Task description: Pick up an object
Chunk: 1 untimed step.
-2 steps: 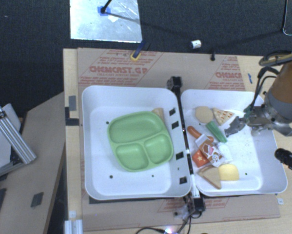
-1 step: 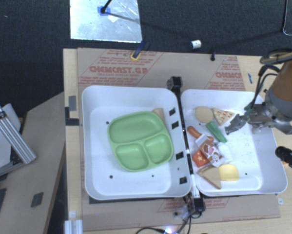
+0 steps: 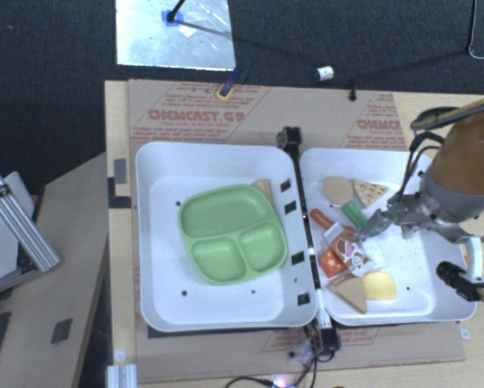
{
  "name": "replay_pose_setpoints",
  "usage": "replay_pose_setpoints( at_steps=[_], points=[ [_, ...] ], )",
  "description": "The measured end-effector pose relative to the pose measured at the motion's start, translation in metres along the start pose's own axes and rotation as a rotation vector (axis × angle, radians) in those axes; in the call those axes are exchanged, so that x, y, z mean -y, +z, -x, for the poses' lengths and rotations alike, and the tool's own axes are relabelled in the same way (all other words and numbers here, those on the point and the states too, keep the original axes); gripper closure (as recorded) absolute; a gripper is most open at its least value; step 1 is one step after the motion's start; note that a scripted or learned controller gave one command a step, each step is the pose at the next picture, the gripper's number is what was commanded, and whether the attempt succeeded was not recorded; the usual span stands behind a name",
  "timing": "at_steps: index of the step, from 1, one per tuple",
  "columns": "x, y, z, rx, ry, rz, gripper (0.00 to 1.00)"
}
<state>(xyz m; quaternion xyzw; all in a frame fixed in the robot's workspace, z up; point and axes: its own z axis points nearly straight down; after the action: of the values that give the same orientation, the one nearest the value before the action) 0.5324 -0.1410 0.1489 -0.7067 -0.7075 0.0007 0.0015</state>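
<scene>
White plastic forms both bins on the desk: the left bin point(image 3: 157, 217) holds a green divided tray point(image 3: 229, 233), while the right bin point(image 3: 411, 293) holds a loose heap of toy foods, gathered toward its left half. Among them are a round tan piece point(image 3: 336, 189), a pizza-like wedge point(image 3: 371, 192), a green block point(image 3: 354, 213), a small sausage point(image 3: 321, 217), a printed packet point(image 3: 353, 255), a yellow piece point(image 3: 379, 285) and a brown wedge point(image 3: 350, 294). The arm point(image 3: 468, 176) leans in from the right with its wrist low over this bin, and the gripper point(image 3: 377, 221) sits just beside the green block, at the upper edge of the packet. That placement suggests the program is aiming at the crowded middle of the heap, where a closing grip is likeliest to catch something. Whether the gripper is open or closed cannot be told at this angle, and nothing is visibly clamped in it. Every object appears to lie on the bin floor, so the pick looks not yet made.
</scene>
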Motion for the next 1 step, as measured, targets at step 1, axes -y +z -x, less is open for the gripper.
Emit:
replay_pose_setpoints(
  at_steps=[1],
  points=[
    [0.0056,0.0478,-0.005,0.005,0.001,0.01,0.0]
  ],
)
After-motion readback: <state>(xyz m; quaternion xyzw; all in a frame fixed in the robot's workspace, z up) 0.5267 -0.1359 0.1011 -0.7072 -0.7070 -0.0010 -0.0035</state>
